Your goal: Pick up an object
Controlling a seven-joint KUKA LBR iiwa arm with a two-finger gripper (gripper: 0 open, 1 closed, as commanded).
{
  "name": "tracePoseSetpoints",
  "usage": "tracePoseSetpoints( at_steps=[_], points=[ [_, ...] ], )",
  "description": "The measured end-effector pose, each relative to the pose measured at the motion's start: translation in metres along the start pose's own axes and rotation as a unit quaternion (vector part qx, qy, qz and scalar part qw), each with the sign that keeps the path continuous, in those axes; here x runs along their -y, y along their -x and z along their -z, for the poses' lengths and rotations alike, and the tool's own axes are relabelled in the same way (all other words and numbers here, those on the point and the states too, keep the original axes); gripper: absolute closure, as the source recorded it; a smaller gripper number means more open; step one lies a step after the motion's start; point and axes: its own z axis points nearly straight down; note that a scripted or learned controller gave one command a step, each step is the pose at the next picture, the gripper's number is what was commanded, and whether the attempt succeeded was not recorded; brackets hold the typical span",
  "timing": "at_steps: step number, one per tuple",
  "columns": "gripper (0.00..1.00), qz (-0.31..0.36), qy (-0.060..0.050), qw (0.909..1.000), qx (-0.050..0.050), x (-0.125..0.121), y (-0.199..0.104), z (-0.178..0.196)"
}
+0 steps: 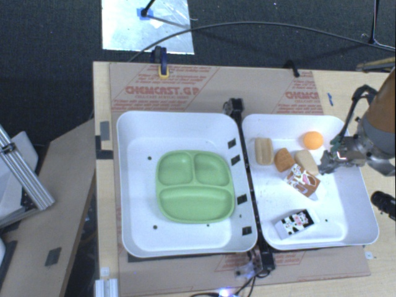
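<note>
The gripper [326,164] hovers just right of the tan bread piece [305,161], whose long axis runs diagonally; finger state is unclear.

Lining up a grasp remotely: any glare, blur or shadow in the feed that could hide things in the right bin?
Camera view: light is even and soft, shadows faint; the right bin reads bright white but not blown out; the orange ball and cow-print carton look sharp; the gripper is slightly soft; glare sits on the foil sheet behind.
</note>
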Motion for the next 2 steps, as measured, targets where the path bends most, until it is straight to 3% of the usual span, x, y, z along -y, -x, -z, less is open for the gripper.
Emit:
tracePoseSetpoints(
  at_steps=[2],
  points=[
    [1.00,0.000,0.000,1.0000,-0.001,-0.042,-0.105,0.016]
  ],
)
